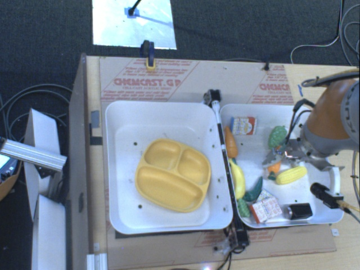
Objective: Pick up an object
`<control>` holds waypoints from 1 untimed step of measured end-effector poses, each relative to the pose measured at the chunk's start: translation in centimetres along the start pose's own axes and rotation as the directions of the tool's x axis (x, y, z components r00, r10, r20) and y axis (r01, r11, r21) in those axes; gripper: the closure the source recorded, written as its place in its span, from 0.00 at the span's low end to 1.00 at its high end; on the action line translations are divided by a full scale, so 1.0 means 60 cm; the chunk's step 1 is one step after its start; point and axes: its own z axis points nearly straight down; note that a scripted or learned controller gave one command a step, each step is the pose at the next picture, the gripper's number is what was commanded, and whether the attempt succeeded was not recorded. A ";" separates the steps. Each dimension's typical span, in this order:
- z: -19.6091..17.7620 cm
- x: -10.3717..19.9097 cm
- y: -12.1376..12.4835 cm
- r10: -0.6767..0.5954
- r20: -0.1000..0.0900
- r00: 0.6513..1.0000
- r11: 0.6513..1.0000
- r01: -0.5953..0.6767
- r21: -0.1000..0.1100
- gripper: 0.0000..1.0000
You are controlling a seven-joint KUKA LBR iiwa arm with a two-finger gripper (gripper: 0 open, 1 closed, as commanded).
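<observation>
Gripper [281,157] hangs low in the right bin [247,107], just above the corn cob [291,175] — whether anything is pinched we cannot tell. Beside the corn: a small orange piece [274,167], a green leafy toy [277,135]. We judge the grasp step is in hand; next, a firm closure and straight lift.

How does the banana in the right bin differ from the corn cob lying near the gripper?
The banana lies against the bin's left wall, running roughly up-down in the view; the corn cob lies further right, close to the gripper, tilted nearer to crosswise. The banana is smooth and curved; the corn cob looks straighter and stubbier, with a paler, bumpy surface. Both are yellow toy foods in the right bin.
</observation>
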 end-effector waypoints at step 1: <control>-0.019 0.001 0.006 -0.003 0.002 1.000 1.000 0.003 -0.008 1.00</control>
